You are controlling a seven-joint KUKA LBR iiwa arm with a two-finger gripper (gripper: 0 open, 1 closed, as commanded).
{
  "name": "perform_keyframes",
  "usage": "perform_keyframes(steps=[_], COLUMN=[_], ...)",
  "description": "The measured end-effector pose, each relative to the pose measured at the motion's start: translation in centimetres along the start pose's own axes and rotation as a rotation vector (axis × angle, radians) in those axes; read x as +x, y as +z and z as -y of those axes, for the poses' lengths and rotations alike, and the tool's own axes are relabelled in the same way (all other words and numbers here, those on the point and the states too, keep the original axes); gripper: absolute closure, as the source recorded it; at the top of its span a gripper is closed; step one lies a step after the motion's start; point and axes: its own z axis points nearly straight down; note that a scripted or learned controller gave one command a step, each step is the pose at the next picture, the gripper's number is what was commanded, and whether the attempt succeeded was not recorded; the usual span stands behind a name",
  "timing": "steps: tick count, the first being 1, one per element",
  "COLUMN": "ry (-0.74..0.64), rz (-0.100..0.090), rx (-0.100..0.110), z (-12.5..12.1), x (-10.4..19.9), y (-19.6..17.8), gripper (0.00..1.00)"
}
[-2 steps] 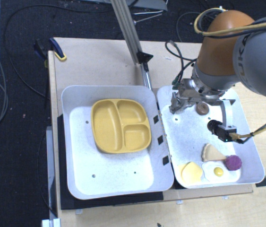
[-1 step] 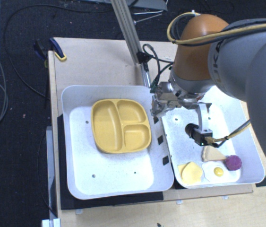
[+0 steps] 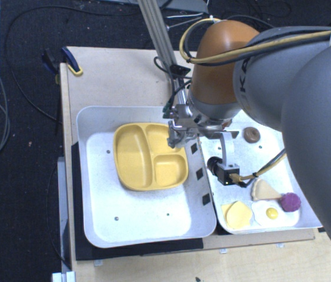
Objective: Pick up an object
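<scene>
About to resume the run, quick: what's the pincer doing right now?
Pincer: at the yellow tray's right rim, by the bin divider; open or closed cannot be told.

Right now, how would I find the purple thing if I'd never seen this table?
Look at the right-hand white bin, the one under the big grey arm. Go to its near corner, where a few toy foods sit together. The purple thing is the small round ball beside the fried egg; its neighbours are white, yellow or tan, so it is the only purple one.

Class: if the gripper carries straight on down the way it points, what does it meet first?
Most likely the upper right rim of the yellow divided tray, directly below the gripper. Height is hard to judge from this slant.
</scene>
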Motion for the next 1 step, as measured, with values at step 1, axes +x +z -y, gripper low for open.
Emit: perform_keyframes(steps=[1], ry=[0.003], rz=[0.0], rx=[-0.003], z=[-0.35], x=[0.81], y=[-1.44], gripper=[1.0])
